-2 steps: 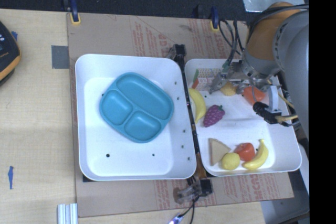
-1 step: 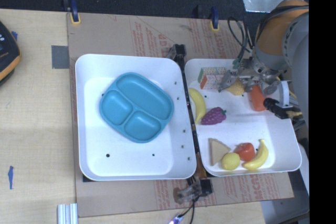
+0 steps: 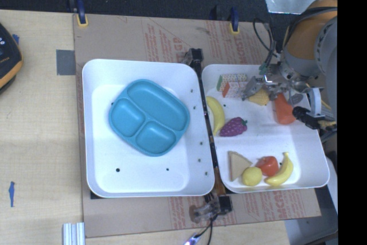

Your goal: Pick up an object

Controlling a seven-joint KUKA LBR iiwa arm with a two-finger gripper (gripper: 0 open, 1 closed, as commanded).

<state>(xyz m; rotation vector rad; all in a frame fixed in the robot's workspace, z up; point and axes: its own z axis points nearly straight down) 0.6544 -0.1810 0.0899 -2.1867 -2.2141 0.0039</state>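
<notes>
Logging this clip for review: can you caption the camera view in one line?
Gripper low over a yellow piece in the right bin of toy food; blue divided plate in the left bin.

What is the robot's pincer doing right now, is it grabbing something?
Pincer: down in the right bin over a yellow piece; open, shut or holding cannot be told.

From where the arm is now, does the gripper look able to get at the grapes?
Probably yes. The grapes lie uncovered near the middle of the right bin, with a clear patch between them and the gripper. The banana beside them may crowd a grasp.
</notes>
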